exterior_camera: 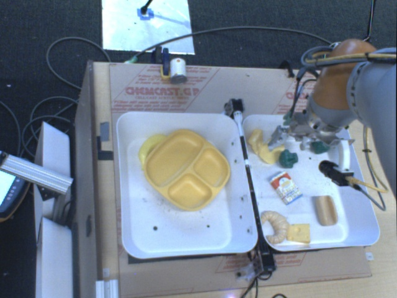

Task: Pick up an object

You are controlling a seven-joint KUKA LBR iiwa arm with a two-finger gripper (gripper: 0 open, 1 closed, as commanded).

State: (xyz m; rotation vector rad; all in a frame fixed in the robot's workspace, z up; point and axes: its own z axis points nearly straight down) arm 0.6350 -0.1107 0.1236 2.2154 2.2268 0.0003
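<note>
I see the arm (347,79) reaching in from the upper right of the frame, its pincer (291,132) low over the top of the right bin (366,228). I cannot tell whether the pincer is open or closed. Just left of it lies a yellow banana-like piece (260,146), with a dark green object (287,159) right below. Lower in that bin I see a small red-and-white carton (286,187), a brown roll (325,210), a pale ring pastry (275,225) and a yellow block (299,233). The left bin (142,228) holds a yellow divided plate (186,168).
</note>
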